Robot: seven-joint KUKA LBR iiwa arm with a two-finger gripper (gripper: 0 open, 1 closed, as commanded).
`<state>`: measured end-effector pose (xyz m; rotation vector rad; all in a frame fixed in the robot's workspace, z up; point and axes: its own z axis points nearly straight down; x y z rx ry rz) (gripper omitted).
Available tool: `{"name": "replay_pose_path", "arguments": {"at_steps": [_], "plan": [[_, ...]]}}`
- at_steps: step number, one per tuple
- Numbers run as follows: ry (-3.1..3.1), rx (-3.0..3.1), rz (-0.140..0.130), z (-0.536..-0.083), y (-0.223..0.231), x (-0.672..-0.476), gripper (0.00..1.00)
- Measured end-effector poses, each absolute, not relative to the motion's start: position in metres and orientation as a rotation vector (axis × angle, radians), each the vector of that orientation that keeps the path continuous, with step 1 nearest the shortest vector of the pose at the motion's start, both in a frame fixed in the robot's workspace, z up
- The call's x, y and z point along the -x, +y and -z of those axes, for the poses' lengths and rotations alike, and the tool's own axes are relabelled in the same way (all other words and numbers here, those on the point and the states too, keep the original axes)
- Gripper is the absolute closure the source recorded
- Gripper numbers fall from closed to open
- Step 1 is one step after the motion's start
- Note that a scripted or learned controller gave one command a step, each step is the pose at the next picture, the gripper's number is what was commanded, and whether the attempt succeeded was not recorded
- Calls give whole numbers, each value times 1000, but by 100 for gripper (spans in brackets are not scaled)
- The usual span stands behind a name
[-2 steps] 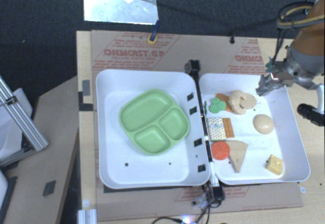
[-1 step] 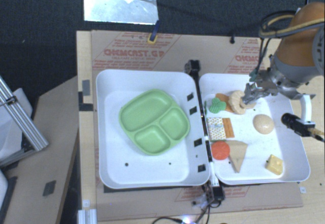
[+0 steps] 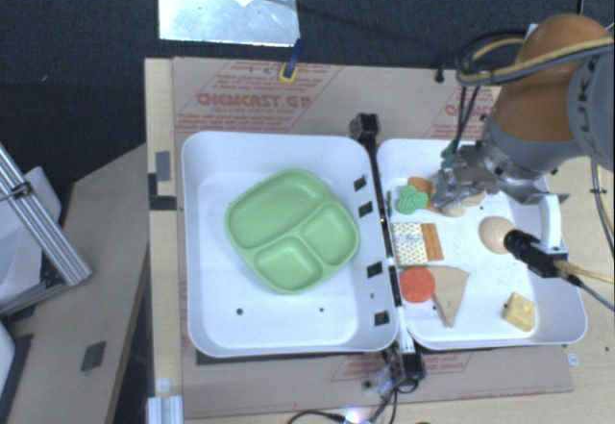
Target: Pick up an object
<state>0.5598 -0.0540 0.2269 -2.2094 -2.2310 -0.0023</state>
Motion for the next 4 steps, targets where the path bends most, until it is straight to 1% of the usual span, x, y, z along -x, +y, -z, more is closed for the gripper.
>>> {"name": "replay_pose_path", "arguments": {"at_steps": [1,2,3,4], "plan": [[-2229,2212,0,-215,-27,-542,100],[-2229,2215,2,-224,-28,-549,100],[-2224,2220,3,-234,-30,-541,100],[-2225,2219,3,-233,-30,-545,100]]}}
